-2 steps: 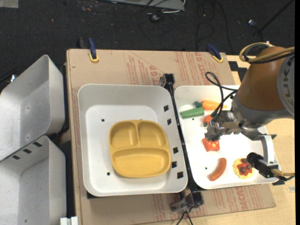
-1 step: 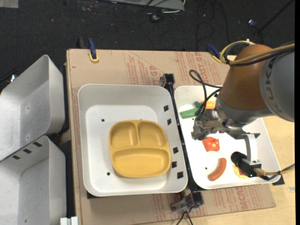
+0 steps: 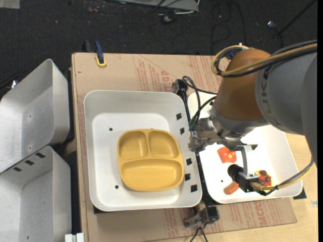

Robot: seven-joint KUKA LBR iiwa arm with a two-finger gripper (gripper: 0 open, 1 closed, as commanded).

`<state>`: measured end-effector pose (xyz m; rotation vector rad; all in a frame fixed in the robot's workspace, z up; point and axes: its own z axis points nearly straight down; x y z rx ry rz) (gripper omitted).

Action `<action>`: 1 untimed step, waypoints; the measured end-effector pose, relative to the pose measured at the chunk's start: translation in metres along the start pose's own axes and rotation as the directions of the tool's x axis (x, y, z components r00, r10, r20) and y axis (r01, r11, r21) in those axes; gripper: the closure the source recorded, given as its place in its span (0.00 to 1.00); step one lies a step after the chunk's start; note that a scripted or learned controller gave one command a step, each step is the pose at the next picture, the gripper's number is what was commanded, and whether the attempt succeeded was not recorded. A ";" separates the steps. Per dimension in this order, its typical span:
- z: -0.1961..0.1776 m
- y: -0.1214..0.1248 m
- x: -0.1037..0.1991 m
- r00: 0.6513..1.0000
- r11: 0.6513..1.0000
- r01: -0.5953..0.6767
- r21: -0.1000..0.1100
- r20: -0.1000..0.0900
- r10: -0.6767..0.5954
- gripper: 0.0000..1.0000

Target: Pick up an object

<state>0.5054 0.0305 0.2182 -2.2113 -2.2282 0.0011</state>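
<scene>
In the right bin [image 3: 282, 150] a small red block with a yellow mark [image 3: 227, 156] lies near the middle. A small orange oblong piece [image 3: 231, 188] rests near that bin's front edge. A yellow divided plate [image 3: 150, 159] sits in the middle of the left bin [image 3: 101, 135]. The grey arm with its orange band [image 3: 242, 79] hangs over the right bin's left half and covers much of it. My gripper [image 3: 202, 137] shows as a metal part at the bin's left wall, just left of the red block. Nothing is seen held in it.
The two bins stand side by side on a brown board [image 3: 141, 69], with a dark divider strip [image 3: 193, 150] between them. Cables [image 3: 189, 89] run along the board behind the bins. White bins [image 3: 30, 135] are stacked off the bench at far left.
</scene>
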 end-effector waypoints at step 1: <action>0.002 -0.004 0.062 1.000 1.000 0.002 -0.001 0.000 -0.002 1.00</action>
